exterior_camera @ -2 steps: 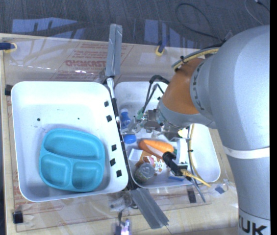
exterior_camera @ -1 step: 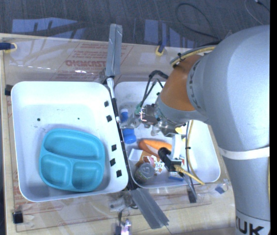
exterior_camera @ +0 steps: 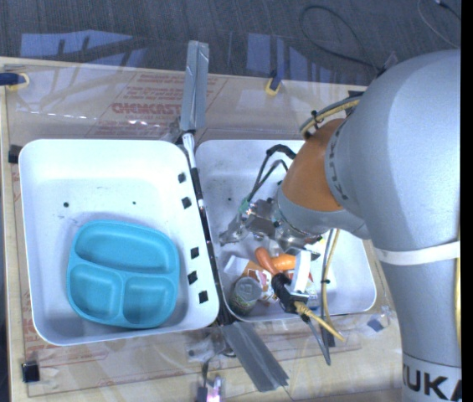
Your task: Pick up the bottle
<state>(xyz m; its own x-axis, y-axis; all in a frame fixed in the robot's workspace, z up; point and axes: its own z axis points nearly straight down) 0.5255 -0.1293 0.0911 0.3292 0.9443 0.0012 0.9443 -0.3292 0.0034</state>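
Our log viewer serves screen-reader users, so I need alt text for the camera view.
A grey robot arm reaches from the right, its tool low over a cluster of small objects in the right white bin. The left white bin holds a blue compartment tray.

Grey arm (exterior_camera: 403, 166) bent, wrist angled downward

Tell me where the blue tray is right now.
The blue tray lies in the left bin, toward its near edge, across the divider from the gripper in the right bin.

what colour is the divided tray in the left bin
Light blue, a plain solid colour; the tray shows best in the camera view.
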